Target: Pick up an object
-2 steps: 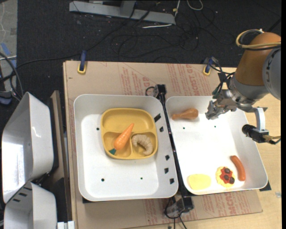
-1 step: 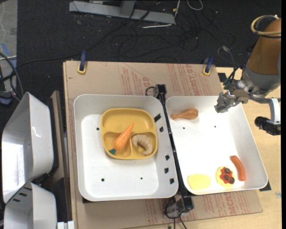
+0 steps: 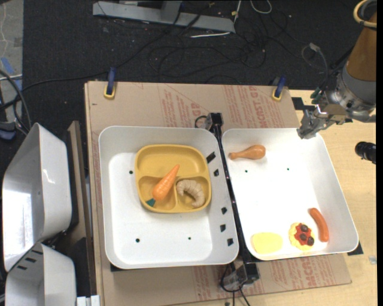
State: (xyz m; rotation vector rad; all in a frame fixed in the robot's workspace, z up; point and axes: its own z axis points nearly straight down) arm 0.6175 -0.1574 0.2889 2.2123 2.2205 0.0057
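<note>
My gripper (image 3: 310, 129) hangs at the far right corner of the right bin (image 3: 281, 197), above its rim, with nothing seen between its fingers. In that bin lie a chicken drumstick (image 3: 249, 153) near the back left, a red sausage (image 3: 319, 224) at the right front, a small pizza slice (image 3: 302, 235) beside it and a yellow disc (image 3: 267, 242) at the front. The left bin (image 3: 119, 239) bears a yellow divided plate (image 3: 157, 159) with a carrot (image 3: 166, 183) and a shrimp (image 3: 192, 191) in its front compartments.
The bins sit on a cardboard sheet (image 3: 179, 101) held by two clamps (image 3: 109, 89) at the back. Cables and a metal bar (image 3: 161, 18) lie behind the bench. White containers (image 3: 33, 197) stand at the left.
</note>
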